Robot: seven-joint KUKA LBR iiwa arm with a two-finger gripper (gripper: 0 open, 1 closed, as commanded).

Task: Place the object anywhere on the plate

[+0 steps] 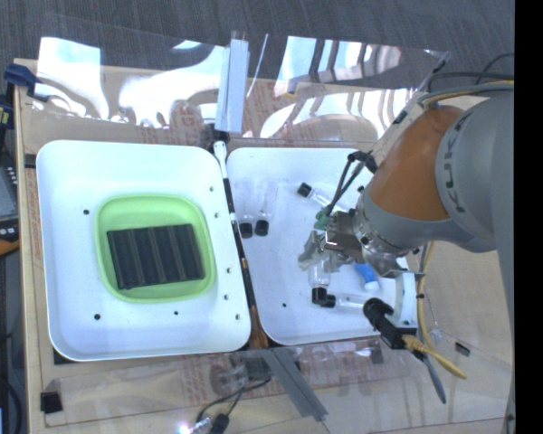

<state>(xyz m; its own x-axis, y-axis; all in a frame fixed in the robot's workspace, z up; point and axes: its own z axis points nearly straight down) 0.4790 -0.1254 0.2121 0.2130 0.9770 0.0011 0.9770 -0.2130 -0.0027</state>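
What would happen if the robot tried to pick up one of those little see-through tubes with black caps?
The tube in the right bin looks round and lies on its side, so it would probably roll if nudged. Its clear, smooth body might slip from the tool. It looks small and thin, so it is likely light.

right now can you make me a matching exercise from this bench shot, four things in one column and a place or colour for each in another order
Things:
1. plate
2. dark ridged insert
3. gripper
4. blue-capped piece

Places or colours:
A. over the right bin, among small clear pieces
B. lime green, sitting in the left bin
C. lying in the right bin, beside the arm's wrist
D. almost black, resting in the middle of the plate

Right pairs: 1-B, 2-D, 3-A, 4-C
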